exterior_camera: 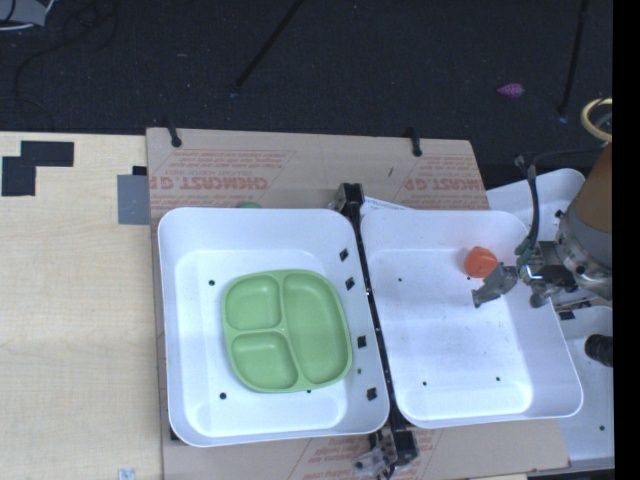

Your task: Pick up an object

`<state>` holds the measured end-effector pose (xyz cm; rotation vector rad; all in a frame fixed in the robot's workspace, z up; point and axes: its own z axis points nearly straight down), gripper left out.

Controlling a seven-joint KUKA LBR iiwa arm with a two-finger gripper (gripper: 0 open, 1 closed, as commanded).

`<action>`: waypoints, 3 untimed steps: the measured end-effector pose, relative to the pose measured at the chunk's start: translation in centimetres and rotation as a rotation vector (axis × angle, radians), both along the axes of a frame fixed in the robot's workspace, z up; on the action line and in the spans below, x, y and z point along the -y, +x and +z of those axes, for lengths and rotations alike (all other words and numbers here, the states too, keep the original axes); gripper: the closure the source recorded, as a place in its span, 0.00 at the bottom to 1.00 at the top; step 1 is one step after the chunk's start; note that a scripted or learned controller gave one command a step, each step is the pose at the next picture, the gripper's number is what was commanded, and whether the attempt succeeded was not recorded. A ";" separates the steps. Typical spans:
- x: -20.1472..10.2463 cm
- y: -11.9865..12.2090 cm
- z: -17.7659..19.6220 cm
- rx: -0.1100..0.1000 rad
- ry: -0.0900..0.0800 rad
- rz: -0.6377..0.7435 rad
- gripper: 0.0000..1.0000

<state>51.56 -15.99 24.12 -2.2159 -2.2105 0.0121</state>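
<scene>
Two white bins share the bench; the gripper (500,285), fingers state unclear, should centre over the orange object (481,261) beside it before descending.

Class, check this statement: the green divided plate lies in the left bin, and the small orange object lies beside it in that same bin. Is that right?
Not quite. The green divided plate does lie in the left bin, but the small orange object lies in the right bin, near the gripper. The camera view shows this.
</scene>
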 end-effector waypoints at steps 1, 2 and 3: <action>0.0 0.2 0.6 0.012 -0.003 0.002 0.00; 0.0 0.2 -5.8 0.006 0.000 0.002 0.00; 0.9 0.3 -11.3 0.008 -0.001 0.002 0.00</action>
